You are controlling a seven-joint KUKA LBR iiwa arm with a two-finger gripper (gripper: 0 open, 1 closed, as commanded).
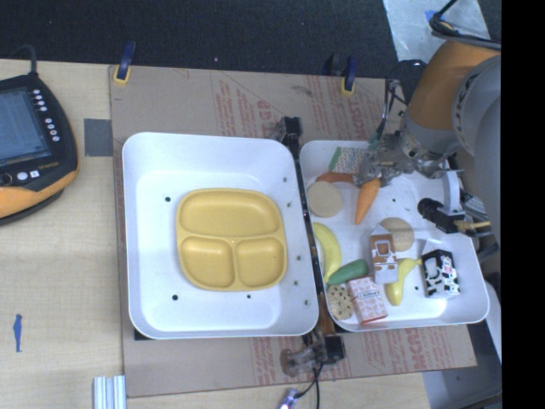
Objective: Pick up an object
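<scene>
Camera view from above shows two shallow white bins side by side on the bench point(68, 254). At the middle of the left bin point(153, 305) lies a yellow tray point(232, 237) with three compartments, smooth and rounded at the corners, with bare white floor all around it. The right bin point(464, 309) is crowded: an orange carrot point(366, 198) lies tilted near the far edge, a round beige disc point(324, 199) beside it, a yellow banana point(328, 245) along the left wall with a green pod-shaped piece point(347, 272) just below it, a dotted cracker point(340, 301) and a small pink-and-white carton point(368, 300) near the front rim, a brown-and-white box point(384, 257) touching a round tan piece point(398, 233), a second yellow fruit point(400, 282), and a black-and-white cow-patterned carton point(440, 273) at the right. Open floor in this bin is scant, mostly around the carrot's tip and the middle. The hand point(375, 167) hangs over the bin's far edge right at the carrot's thick end; it may be touching it, but I cannot tell whether its fingers are parted or closed. A black-and-orange pendant point(30, 147) sits at the bench's left edge.
</scene>
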